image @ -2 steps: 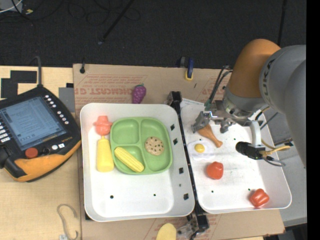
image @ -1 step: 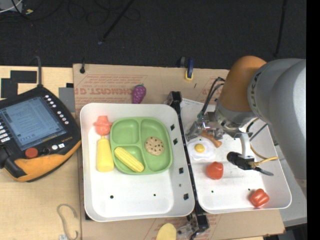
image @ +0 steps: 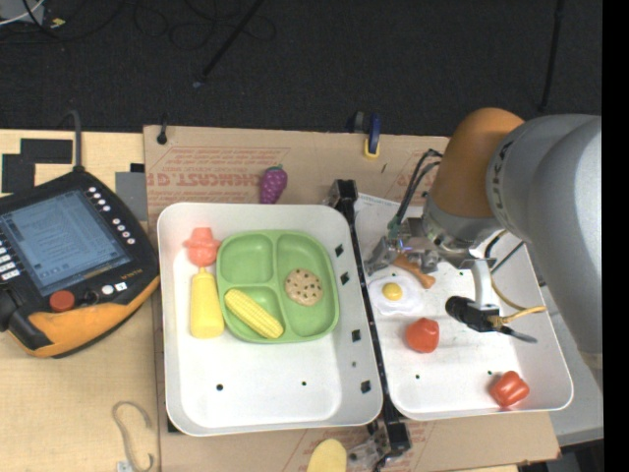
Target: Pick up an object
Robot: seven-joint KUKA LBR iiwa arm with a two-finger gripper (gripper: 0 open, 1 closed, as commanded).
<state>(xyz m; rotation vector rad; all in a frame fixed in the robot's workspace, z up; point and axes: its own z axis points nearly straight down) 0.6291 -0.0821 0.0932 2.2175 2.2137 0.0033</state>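
The hand (image: 393, 252) is seen low over the far left corner of the right bin (image: 462, 386), close to the wall that divides the two bins. Whether it is open or closed cannot be told from this slant, and nothing is seen to be held. A small orange piece (image: 422, 277) lies just to the right of the hand, and a fried egg (image: 394, 294) lies just on its near side. Either is judged the likely target. A tomato (image: 423, 335) rests nearer still, and a red pepper (image: 509, 388) lies well apart at the near right corner.

The step in hand is judged to be the final approach. The egg is flat and would be hard to pinch, so the orange piece is better preferred. The hand should be centred over the piece and set across its narrow width. It should be kept clear of the bin wall and closed only once fully lowered. A straight lift is advised, so that the egg close by is not dragged.
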